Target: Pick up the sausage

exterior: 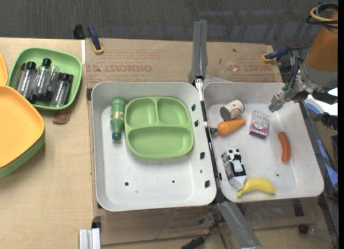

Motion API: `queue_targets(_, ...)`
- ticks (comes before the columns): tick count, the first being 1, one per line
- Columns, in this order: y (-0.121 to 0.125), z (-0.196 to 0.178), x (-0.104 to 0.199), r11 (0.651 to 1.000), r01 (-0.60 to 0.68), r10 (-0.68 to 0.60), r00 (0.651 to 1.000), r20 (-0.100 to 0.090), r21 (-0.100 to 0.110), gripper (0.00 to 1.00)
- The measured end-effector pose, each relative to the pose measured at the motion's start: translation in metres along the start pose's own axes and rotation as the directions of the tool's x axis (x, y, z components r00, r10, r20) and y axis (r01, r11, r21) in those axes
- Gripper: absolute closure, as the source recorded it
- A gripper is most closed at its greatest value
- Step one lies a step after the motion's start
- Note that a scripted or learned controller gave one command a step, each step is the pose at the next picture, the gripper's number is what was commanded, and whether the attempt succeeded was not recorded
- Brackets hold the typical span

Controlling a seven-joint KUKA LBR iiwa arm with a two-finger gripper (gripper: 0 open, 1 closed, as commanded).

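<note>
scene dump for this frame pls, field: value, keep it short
target: sausage, lying in right bin near its right wall, untouched
gripper: gripper above the bin's upper right corner, apart from the sausage
right bin, other items: carrot, can, pink box, milk carton, banana
left bin: green divided plate, green bottle on the side away from the arm
task status: pick not yet done

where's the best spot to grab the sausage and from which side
Probably the middle of the sausage, coming straight down from above. It lies flat on the right bin's floor, long axis running roughly near-to-far in the camera view, so the fingers should close across its narrow width, left to right. It has bare floor on both sides, and the bin wall to its right looks far enough for a finger. The hand sits up and left of it.
</note>
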State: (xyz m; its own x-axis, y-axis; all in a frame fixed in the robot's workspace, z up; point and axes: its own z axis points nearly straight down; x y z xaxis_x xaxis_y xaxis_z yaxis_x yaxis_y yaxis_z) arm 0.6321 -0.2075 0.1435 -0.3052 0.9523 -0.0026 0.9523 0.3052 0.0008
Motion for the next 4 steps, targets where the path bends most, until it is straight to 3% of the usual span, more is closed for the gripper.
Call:
queue_targets(1, -0.059, 0.047, 0.003, 0.992, 0.125, -0.125, 0.992, -0.002, 0.000, 1.00)
queue_targets(2, 0.034, 0.005, 0.015, 0.999, -0.042, 0.042, 0.999, 0.001, -0.001, 1.00)
queue_targets(3, -0.029, 0.042, 0.010, 0.995, 0.097, -0.097, 0.995, 0.009, -0.015, 1.00)
queue_targets(4, -0.091, 0.051, 0.014, 0.955, 0.295, -0.295, 0.955, -0.001, -0.001, 1.00)
